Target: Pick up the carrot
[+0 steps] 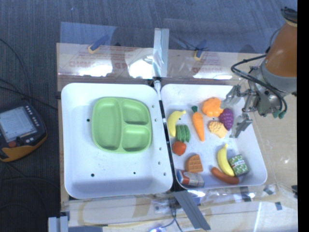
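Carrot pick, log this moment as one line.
gripper: open, above right bin's right side | carrot: lying in bin, untouched | grasp: not yet

The divided plate (121,124) lies in the left bin (77,178). In the right bin (258,153), the carrot (198,125) lies mid-frame, between a banana (174,122) on its left and grapes (226,118) on its right.

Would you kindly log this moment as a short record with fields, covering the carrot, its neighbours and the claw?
target: carrot, lying in the right bin
neighbours: green beans on its left, purple grapes on its right
left bin: holds a green divided plate
claw: open, over the right bin's right side, beside the grapes, holding nothing
carrot grasped: no
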`<state>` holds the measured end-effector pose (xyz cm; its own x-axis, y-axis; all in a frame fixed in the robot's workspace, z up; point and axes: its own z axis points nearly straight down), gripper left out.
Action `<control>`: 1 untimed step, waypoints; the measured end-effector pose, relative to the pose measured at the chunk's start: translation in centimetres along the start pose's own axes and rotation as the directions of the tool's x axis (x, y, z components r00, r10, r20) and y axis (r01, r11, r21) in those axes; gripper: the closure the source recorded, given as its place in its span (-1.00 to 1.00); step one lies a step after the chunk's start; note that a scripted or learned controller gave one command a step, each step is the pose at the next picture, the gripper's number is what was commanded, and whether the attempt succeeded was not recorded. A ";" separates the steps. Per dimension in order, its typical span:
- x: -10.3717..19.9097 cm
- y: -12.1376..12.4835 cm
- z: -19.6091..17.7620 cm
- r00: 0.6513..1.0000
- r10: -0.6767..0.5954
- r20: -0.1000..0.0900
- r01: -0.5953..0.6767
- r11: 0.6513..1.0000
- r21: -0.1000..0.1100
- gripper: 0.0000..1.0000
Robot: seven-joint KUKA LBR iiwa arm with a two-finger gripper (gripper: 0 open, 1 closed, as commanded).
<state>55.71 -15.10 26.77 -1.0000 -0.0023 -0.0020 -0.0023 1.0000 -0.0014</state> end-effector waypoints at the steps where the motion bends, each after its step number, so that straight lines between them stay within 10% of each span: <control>1: -1.6 3.3 17.6 0.999 0.038 0.008 -0.038 0.999 0.002 -1.00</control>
<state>57.34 -11.85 9.20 -0.9993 0.0357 -0.0105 0.0357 0.9994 -0.0029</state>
